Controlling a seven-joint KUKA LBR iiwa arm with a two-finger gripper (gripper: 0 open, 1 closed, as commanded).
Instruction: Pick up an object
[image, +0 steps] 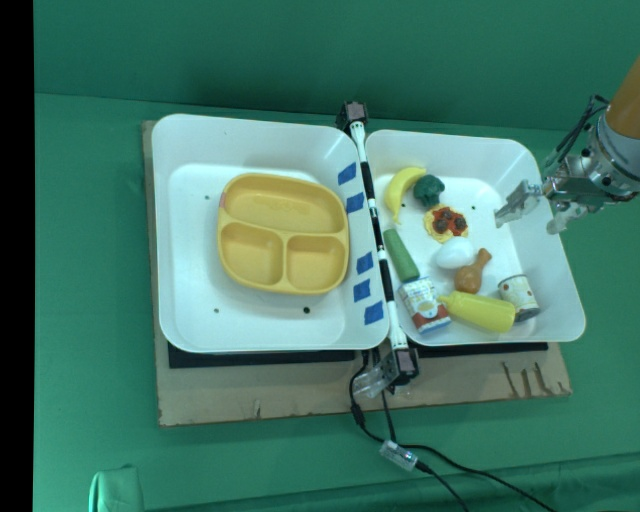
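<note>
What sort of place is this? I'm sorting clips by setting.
Likely a robot lab test bench, not a kitchen: a green backdrop cloth, two white bins on cardboard with loose cables, and toy food such as a banana.

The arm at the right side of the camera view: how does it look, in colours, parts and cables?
The arm has an orange band at the top, then a grey ring below it at the wrist. Thin dark cables loop along its left side. The end effector is silvery grey metal with two pale fingers, and dark mechanical parts sit between them. No markings can be read.
</note>
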